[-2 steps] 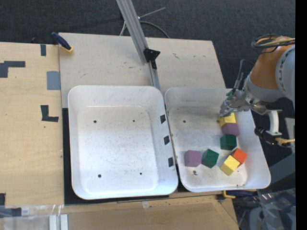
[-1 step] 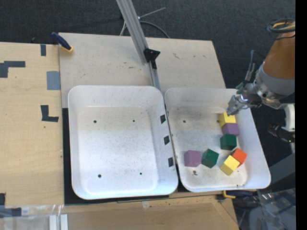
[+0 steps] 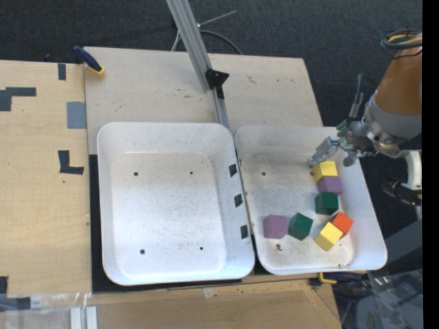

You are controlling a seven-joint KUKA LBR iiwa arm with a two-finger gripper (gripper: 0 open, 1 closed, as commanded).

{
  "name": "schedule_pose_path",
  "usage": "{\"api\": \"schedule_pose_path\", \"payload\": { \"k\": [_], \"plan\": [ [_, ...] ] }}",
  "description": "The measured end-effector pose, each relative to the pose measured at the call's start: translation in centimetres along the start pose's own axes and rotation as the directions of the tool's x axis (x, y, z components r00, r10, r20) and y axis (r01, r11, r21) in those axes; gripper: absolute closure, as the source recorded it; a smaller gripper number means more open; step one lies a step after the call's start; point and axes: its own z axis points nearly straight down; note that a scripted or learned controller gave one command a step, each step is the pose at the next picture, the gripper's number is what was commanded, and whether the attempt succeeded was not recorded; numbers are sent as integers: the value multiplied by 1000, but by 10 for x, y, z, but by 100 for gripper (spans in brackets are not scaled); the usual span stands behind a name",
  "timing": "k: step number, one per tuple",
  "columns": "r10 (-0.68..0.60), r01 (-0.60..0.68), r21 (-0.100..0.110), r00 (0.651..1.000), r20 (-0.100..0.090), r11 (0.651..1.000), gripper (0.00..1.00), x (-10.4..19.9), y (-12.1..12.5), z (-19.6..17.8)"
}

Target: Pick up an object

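No readable text, labels or numbers anywhere

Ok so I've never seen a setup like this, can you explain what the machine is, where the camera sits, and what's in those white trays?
One camera looks down at a slant on a wooden bench. The grey and orange shape at the right is a robot arm; its gripper hangs over the right bin, just above a yellow cube. That bin holds small cubes: below the yellow one sit a purple cube and a green cube, with purple, green, yellow and orange ones lower down. The left bin sits beside it. Nothing visibly sits between the fingers.
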Motion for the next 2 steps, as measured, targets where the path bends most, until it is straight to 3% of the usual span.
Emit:
{"api": "schedule_pose_path", "payload": {
  "k": [1, 2],
  "plan": [
    [1, -1, 8, 1000, 0, 1000, 0, -16, 9, 73],
    [-1, 1, -19, 1000, 9, 1000, 0, -26, 16, 96]
  ]
}}
